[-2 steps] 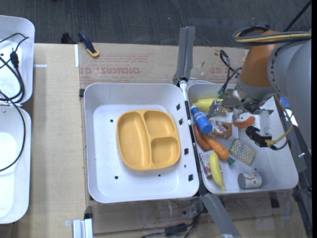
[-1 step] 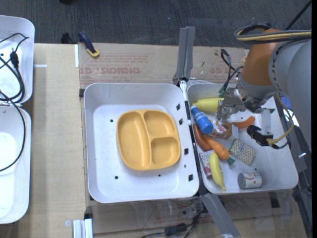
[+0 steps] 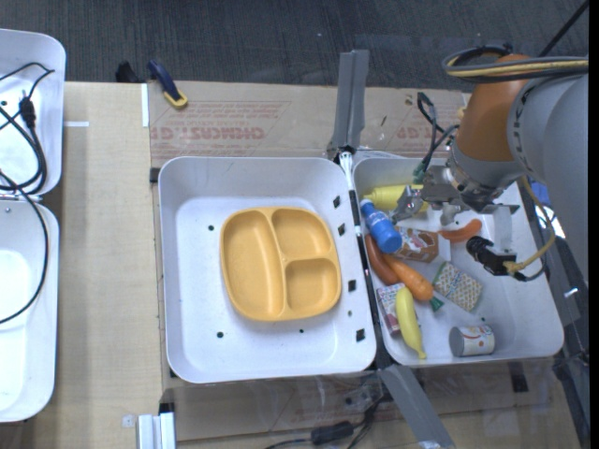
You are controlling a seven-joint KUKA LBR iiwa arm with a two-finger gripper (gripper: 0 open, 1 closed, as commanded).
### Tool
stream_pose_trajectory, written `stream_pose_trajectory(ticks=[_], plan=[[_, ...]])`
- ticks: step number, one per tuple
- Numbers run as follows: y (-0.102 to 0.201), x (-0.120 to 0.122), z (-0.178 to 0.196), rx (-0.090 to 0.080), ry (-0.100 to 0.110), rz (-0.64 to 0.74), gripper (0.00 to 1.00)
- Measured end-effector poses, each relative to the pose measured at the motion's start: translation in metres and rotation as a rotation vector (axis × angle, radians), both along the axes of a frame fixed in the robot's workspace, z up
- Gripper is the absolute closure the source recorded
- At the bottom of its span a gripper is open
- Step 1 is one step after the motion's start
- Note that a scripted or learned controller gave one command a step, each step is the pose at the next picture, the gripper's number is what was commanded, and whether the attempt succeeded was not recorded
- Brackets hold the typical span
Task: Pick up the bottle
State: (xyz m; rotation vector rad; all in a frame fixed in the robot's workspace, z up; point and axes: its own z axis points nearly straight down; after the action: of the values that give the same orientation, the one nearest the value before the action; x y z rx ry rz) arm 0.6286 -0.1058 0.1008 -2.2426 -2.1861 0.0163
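The blue bottle (image 3: 380, 228) with a white cap lies on its side at the left edge of the right bin (image 3: 533, 325), its cap pointing to the back. My gripper (image 3: 412, 201) hangs low over the back of that bin, just right of the bottle's cap end and beside a yellow object (image 3: 384, 195). Nothing visibly sits in the gripper. The grey arm with its orange band (image 3: 491, 120) comes in from the upper right and hides the bin's back right part.
Around the bottle the right bin holds a carrot (image 3: 409, 276), a banana (image 3: 409, 321), a patterned packet (image 3: 457, 285), a small can (image 3: 471, 340), a brown item (image 3: 423, 245) and an orange-red piece (image 3: 460, 232). The left bin (image 3: 187, 279) holds a yellow divided plate (image 3: 279, 262).
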Motion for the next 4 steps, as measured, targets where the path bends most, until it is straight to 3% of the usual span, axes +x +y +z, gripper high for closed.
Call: stream_pose_trajectory(ticks=[1, 2, 3, 4], plan=[[0.013, -0.035, -0.013, 0.0, -0.006, -0.163, 0.0], [0.013, -0.035, -0.013, 0.0, -0.007, -0.164, 0.0], [0.057, 0.027, 0.088, -0.007, -0.009, -0.455, 0.0], [0.101, -0.001, 0.087, -0.007, -0.005, -0.446, 0.0]])
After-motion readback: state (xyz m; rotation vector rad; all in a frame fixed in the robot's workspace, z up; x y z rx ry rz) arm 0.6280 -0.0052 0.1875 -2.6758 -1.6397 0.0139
